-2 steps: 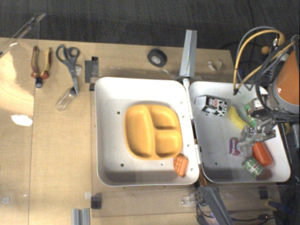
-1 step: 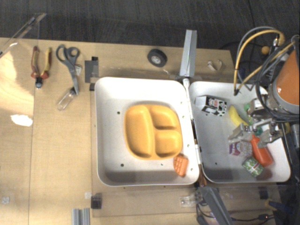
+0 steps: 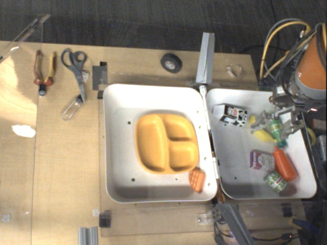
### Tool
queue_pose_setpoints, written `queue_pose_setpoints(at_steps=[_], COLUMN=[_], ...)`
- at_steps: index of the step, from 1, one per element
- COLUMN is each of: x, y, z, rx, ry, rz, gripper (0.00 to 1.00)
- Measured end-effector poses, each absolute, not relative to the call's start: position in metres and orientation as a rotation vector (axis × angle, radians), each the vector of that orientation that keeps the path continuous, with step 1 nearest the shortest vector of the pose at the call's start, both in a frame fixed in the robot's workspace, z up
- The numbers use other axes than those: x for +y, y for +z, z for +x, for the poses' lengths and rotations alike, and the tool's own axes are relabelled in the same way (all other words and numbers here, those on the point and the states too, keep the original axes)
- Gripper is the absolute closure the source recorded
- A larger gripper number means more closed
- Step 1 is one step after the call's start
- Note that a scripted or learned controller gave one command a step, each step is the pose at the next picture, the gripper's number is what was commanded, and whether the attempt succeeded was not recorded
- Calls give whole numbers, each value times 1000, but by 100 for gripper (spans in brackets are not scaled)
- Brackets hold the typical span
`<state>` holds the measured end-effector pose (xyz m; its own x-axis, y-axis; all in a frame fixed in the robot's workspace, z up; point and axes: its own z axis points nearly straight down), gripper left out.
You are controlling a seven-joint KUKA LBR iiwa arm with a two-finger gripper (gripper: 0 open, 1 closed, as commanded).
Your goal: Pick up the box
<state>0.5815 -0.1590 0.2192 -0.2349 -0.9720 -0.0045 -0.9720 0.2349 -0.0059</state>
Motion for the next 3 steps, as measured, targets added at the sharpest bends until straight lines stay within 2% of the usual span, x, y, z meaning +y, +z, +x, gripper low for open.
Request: queue_pose_setpoints(at_steps=[1, 2, 3], x=[-167, -191, -189], y=[159, 94, 107], z=[540, 563, 568], rx=[2584, 2516, 2503], ry=[-5, -19, -34], rz=[-1776, -1865, -1862], gripper=[0, 0, 100])
